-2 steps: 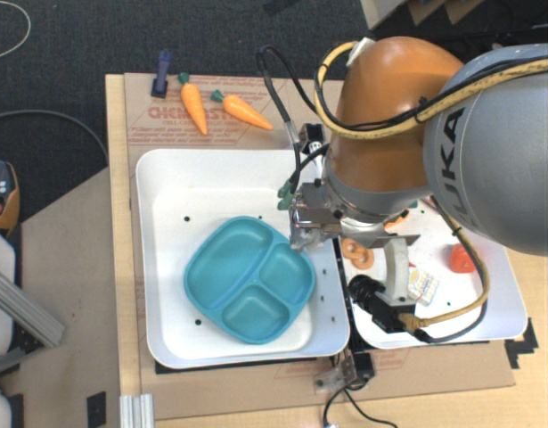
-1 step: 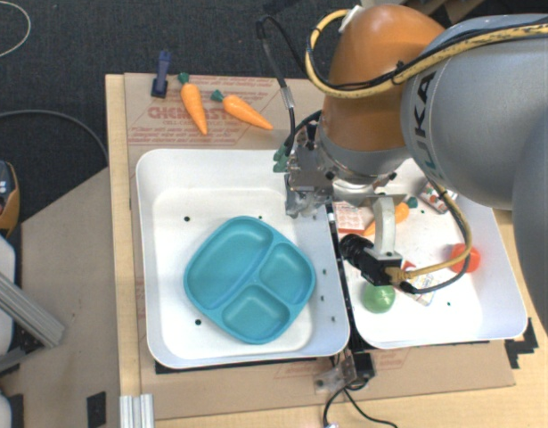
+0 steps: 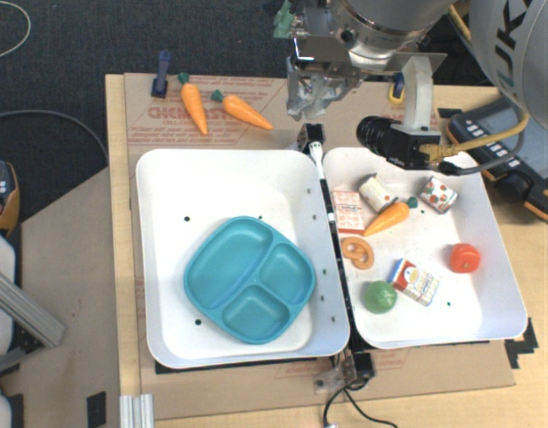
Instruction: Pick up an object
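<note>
Arm hanging over the back of the bench, two white bins below

The left bin (image 3: 158,239) carries a teal divided plate (image 3: 249,279); the right bin (image 3: 496,283) has a carrot (image 3: 387,218), a green ball (image 3: 378,297), a red tomato (image 3: 465,258), a pretzel (image 3: 357,252) and small cartons; two more carrots (image 3: 222,107) lie behind the bins; the pincer (image 3: 311,96) hangs above the back edge, pinching nothing I can see, spread or pressed together I cannot tell

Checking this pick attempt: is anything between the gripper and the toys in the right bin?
Nothing visible blocks it. The gripper hangs above the bench behind the bins, near their divider. The carrot, pretzel and green ball lie uncovered in the right bin, open from above.
</note>
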Controlling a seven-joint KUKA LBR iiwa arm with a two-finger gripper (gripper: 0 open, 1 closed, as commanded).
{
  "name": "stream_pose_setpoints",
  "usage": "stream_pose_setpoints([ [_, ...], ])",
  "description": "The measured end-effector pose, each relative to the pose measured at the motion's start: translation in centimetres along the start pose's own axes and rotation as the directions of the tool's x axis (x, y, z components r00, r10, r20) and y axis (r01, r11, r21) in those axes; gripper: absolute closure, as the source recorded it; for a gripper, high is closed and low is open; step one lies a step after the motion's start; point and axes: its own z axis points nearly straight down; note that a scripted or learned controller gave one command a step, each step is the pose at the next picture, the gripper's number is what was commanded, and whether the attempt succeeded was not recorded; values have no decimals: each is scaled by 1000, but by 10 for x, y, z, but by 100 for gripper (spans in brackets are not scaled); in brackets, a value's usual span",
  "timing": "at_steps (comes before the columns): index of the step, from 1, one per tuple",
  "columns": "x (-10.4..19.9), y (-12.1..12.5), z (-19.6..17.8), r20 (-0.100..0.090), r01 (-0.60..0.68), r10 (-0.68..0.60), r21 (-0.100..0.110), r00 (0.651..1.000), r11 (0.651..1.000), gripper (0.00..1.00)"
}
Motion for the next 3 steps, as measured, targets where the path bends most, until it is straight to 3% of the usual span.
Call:
stream_pose_setpoints([
  [1,-13,-59,29,7,-5,5,28,1000,1000,100],
  [2,69,-52,20,3,4,-4,19,1000,1000,100],
  [3,61,-6,180,14,-9,8,36,1000,999,100],
])
